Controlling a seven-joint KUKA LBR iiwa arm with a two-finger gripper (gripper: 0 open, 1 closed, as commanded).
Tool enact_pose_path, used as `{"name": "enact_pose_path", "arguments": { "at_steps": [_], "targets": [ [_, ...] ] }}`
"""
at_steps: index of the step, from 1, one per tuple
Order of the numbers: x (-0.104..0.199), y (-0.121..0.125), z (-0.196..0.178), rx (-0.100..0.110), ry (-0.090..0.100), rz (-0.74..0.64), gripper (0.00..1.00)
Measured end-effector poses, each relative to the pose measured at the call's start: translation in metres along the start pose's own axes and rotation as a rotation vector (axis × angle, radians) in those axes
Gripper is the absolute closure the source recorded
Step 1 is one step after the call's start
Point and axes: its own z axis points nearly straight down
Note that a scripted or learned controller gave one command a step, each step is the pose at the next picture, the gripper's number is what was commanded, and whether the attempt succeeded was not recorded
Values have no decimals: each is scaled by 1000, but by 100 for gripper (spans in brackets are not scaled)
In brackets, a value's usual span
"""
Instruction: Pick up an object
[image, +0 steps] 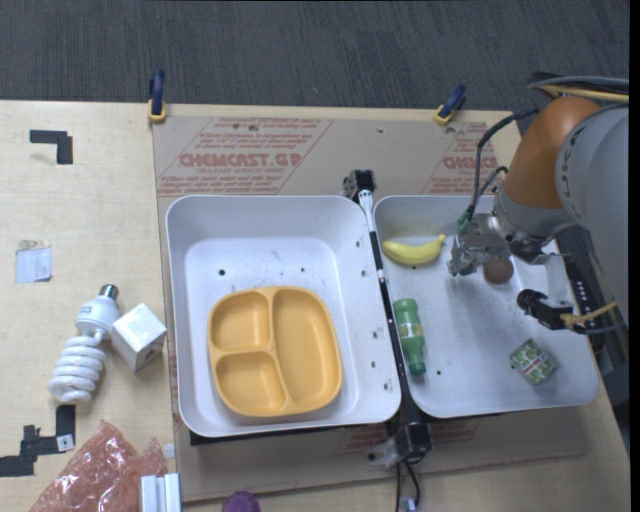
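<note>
In the right bin (470, 395) a yellow banana (413, 250) lies near the far wall. A green bottle (408, 335) rests on its side along the left wall, and a small green patterned block (532, 361) sits toward the near right. My gripper (460, 262) is low over the bin's far part, just right of the banana's tip. A small brown round object (497, 269) lies right beside the gripper, partly hidden by the wrist. I cannot see anything held.
The left bin (190, 300) holds a yellow divided plate (275, 350). Outside it on the bench lie a spiral light bulb (82, 350), a white cube (138, 336) and a reddish mesh bag (100, 470). A black cable (545, 308) hangs from the arm over the right bin.
</note>
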Motion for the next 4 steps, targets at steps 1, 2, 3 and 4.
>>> {"name": "enact_pose_path", "arguments": {
  "at_steps": [1, 2, 3, 4],
  "targets": [
    [0, 0, 0, 0, 0, 0, 0],
    [29, -54, 10, 2, 3, 6, 0],
    [39, -143, 10, 2, 3, 7, 0],
    [39, -142, 0, -1, 3, 9, 100]
  ]
}}
